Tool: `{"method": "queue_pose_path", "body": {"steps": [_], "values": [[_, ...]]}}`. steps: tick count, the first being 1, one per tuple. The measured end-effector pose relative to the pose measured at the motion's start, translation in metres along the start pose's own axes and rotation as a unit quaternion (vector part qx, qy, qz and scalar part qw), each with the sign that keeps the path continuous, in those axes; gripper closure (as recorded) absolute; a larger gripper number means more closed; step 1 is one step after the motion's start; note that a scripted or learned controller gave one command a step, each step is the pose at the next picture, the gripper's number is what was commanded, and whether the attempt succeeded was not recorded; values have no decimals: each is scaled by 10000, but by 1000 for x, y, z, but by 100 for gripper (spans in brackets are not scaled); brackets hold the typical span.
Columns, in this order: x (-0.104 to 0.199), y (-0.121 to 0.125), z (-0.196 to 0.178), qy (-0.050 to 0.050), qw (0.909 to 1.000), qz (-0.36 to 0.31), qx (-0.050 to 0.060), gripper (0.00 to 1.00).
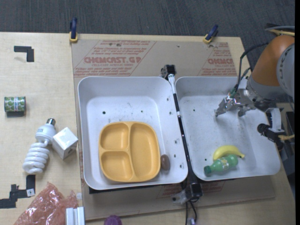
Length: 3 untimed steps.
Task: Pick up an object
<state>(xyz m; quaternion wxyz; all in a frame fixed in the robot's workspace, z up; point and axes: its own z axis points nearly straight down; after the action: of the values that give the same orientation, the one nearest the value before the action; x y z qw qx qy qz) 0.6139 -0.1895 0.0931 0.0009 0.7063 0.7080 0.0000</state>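
A camera looks down at a slant on a bench bearing two shallow white bins side by side, resting on a sheet of brown cardboard [122,55] with red printing. The grey robot arm [274,67], with an orange band above its wrist, reaches in from the right over the right bin [201,121]. Its gripper [233,106] hangs above the upper right part of that bin, its thin metal fingers spread apart and pointing down and to the left, with nothing between them. In the lower part of the same bin, well apart from the gripper, lie a yellow banana [228,152] and a green bottle [221,165] on its side, the banana just above the bottle and apparently touching it. The left bin [93,107] holds a yellow plate [130,151] with three compartments, and a small brown object [165,161] (too small to identify) sits just beside the plate's right edge. On the pale wooden tabletop to the left of the bins lie a white spiral light bulb [38,149], a small white box [64,142] touching it, and a little green can [15,105] further up. A pink mesh bag [47,205] sits at the bottom left corner. Two blue and yellow clamps [73,29] pin the cardboard's far edge.
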Motion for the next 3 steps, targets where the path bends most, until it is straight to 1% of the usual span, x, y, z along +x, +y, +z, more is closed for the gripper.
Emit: {"method": "queue_pose_path", "body": {"steps": [1,2,3], "values": [[-24,46,0,9,10000,-11,-5,0],[-25,46,-11,-10,10000,-20,-12,100],[56,32,-93,2,10000,5,4,100]]}}
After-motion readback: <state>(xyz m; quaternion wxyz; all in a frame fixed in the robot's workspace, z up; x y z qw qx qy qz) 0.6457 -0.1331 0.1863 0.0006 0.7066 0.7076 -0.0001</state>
